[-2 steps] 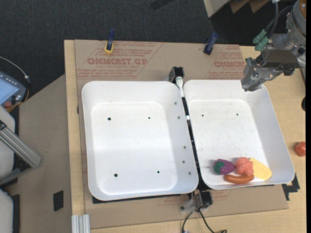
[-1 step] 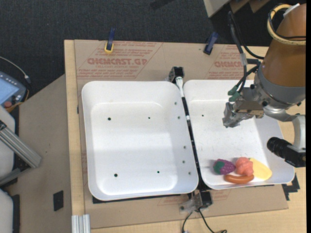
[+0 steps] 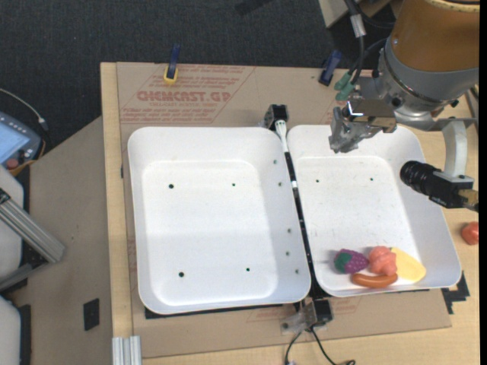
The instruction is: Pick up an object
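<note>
While the gripper [image 3: 348, 139] hangs over the far edge of the right bin [image 3: 358, 196], nothing shows between its fingers; whether they are spread or closed I cannot tell at this size and angle. It appears to sit above the bin floor rather than on it.

Wrist and arm [image 3: 434, 44]: grey body with the orange band, entering from the right and bulking over the far right corner. Cables trail up behind it.

Candidates for the pick: a small cluster in the near right corner of the right bin, well apart from the gripper.
- purple, grape-like toy [image 3: 351, 261], leftmost
- orange sausage-shaped piece [image 3: 374, 280] along the near wall
- pinkish-red piece [image 3: 383, 260] touching or overlapping the sausage
- yellow flat piece [image 3: 411, 268] against the right slope

They likely crowd there because the bin walls slope. Judgement: tight packing against the wall leaves little finger room; the purple toy, on the open side, looks the easiest approach.

Left bin [image 3: 202, 219]: bare white floor with dark dots. A black clip [image 3: 275, 116] marks the far end of the seam between the bins, presumably to hold them side by side.
</note>
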